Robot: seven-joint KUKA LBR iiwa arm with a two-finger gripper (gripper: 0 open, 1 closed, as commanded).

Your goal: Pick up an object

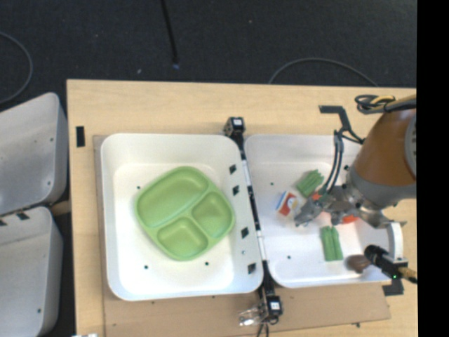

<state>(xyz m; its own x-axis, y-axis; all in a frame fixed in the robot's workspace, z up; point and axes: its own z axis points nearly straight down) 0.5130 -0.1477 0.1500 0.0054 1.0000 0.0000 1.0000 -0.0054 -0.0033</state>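
With the gripper [309, 215] hung low in the right bin [280, 161], finger state untellable, the red-and-white packet [285, 203] at its nine o'clock is best approached squarely before closing.

Looks like a robotics lab: a plywood bench [175, 104] on dark carpet, cables [168, 27] trailing behind the bench, and white chairs [28, 160] left of it.

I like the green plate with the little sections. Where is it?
The green plate lies in the left white bin, about in its middle, far from the claw over in the right bin.
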